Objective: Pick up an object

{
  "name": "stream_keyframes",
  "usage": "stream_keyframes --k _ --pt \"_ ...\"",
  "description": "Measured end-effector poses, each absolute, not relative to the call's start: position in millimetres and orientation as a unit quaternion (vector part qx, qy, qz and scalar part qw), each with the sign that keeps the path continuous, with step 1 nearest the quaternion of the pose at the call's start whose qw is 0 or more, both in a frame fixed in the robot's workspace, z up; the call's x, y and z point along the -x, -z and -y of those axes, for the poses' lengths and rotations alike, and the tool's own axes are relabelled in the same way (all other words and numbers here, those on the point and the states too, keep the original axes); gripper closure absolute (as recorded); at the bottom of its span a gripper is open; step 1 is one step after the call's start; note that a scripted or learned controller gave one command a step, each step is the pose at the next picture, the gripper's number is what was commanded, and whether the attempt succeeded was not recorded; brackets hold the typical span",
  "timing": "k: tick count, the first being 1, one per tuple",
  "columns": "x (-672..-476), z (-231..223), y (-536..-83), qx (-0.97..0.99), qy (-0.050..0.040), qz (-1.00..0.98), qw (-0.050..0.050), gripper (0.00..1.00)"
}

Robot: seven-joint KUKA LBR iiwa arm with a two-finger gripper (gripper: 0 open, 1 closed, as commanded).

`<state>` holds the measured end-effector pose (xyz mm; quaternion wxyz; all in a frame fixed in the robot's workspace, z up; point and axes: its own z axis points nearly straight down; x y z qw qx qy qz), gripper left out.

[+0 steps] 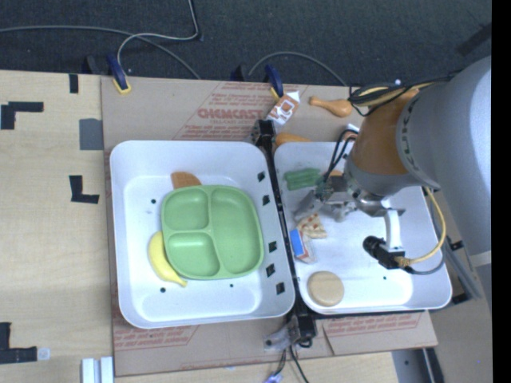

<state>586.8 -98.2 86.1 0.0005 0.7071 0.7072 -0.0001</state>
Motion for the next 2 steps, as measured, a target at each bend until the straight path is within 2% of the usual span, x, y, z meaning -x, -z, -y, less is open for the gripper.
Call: stream_keyframes --k 1,2 --pt "-598.2 95 -86 -0.707 -0.0002 -0.707 0.001 0.00" --pt "-573.1 94 -86 -0.707 -0.0012 -0.708 0.003 0.00"
